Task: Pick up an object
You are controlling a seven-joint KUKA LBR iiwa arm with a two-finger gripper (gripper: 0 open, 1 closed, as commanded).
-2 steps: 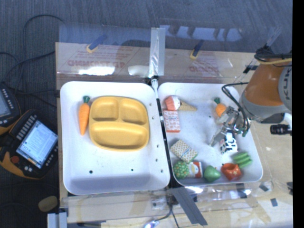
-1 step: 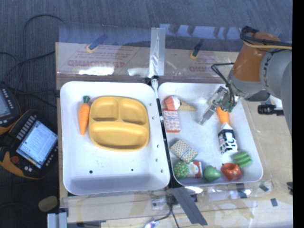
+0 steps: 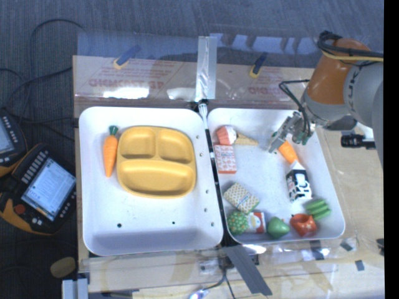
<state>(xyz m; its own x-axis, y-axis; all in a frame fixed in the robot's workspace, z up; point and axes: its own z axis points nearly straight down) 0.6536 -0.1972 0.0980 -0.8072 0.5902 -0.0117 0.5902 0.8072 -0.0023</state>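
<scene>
From above, the claw [image 3: 290, 131] hangs low in the right bin [image 3: 330, 195], near its back right corner. A small carrot [image 3: 287, 151] lies touching the fingertips on the side toward the bin's front, its long axis slanting front-right. Whether the claw is spread or pinching it, I cannot tell.

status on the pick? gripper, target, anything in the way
Gripper low in right bin, upper right. Small orange carrot piece lies at its tip; grasp not confirmed. Black-and-white bottle close below; other items sit farther off.
</scene>
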